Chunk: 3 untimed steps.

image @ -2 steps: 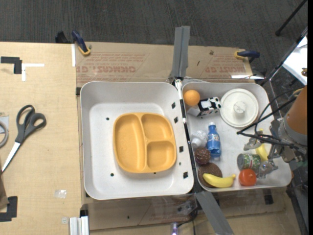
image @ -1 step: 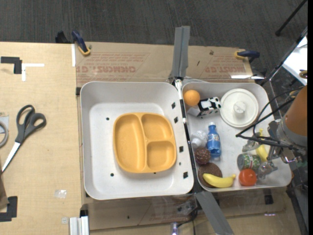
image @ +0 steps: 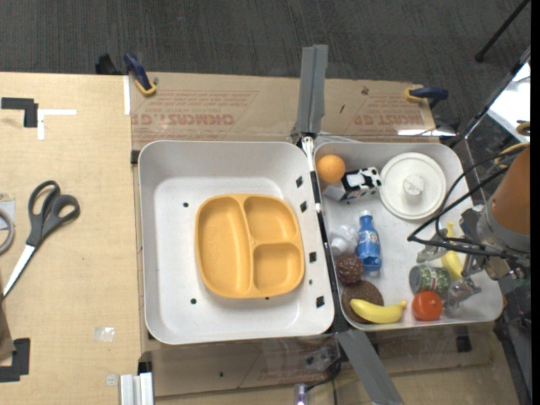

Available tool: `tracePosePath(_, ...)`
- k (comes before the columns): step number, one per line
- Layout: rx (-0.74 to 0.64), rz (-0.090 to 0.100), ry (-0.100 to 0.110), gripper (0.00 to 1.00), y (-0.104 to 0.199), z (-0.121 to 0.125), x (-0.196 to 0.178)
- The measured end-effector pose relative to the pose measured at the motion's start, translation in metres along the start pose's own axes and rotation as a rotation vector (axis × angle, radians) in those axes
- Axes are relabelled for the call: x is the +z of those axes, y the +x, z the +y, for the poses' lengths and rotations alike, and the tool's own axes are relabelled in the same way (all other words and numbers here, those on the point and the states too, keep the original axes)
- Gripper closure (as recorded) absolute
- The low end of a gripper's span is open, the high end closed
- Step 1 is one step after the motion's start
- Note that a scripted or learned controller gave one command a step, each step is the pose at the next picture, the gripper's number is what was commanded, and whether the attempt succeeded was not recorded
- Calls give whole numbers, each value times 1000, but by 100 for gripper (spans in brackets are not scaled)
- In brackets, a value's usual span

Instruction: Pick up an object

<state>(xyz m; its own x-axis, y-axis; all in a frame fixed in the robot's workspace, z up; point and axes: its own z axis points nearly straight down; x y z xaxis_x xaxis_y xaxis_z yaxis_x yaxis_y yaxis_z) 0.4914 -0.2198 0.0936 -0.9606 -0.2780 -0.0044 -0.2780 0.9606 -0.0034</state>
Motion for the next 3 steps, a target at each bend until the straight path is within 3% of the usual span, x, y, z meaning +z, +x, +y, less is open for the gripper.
tracePosePath(1,-1,-6,3,100,-3,0,-10)
tracePosePath(2,6,-2,-2,100,-35,37,-128)
tracePosePath(3,126,0,-2,100,-26,-4,1)
